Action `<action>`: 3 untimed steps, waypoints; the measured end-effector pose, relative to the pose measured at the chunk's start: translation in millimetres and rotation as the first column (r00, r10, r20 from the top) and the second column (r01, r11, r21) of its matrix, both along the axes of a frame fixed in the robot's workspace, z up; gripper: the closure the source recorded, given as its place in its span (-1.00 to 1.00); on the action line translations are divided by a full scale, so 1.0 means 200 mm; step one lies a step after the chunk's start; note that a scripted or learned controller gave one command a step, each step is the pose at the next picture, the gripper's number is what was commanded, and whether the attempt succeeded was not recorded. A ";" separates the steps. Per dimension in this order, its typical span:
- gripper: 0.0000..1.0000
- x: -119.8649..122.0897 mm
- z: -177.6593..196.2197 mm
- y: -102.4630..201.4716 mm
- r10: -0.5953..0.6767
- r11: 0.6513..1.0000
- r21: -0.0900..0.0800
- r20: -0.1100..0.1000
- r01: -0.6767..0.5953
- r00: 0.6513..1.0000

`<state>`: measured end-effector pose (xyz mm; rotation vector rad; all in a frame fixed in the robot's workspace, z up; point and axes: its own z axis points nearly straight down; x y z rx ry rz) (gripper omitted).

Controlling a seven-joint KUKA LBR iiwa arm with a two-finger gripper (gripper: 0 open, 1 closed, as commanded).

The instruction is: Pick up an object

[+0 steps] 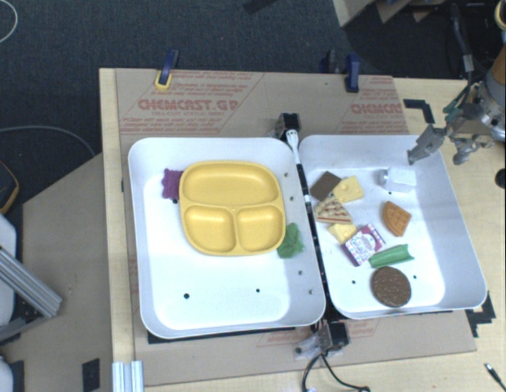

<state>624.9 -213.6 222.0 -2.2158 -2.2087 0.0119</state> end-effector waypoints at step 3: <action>-1.00 -0.06 -0.53 0.00 0.004 1.000 -0.001 0.007 -0.004 1.000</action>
